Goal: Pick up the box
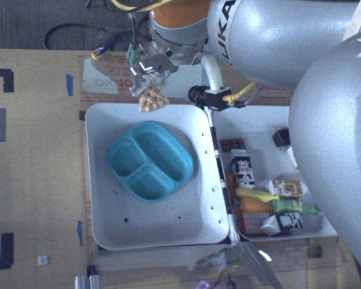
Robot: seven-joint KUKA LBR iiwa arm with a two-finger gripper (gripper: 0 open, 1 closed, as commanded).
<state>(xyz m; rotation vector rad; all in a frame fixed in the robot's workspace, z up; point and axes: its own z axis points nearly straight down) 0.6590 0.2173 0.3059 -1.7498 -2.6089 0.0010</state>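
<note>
My gripper [148, 91] hangs over the far rim of the left bin [102, 221]. A small tan, waffle-patterned piece [152, 101] sits between its fingertips, and the fingers are shut on it. In the right bin [325, 224], a small box with an orange and white face [288, 188] lies near the middle. A dark brown box [233, 144] lies by the bin's left wall. Both boxes are far from the gripper, to its right and nearer the camera. The arm's large grey links cover the right bin's far and right parts.
A blue divided plate [150, 159] lies in the left bin. The right bin also holds a cow-patterned carton [243, 172], a yellow banana [257, 194], an orange carrot [253, 205], a green item [292, 208], a white carton [282, 223] and a black item [281, 137].
</note>
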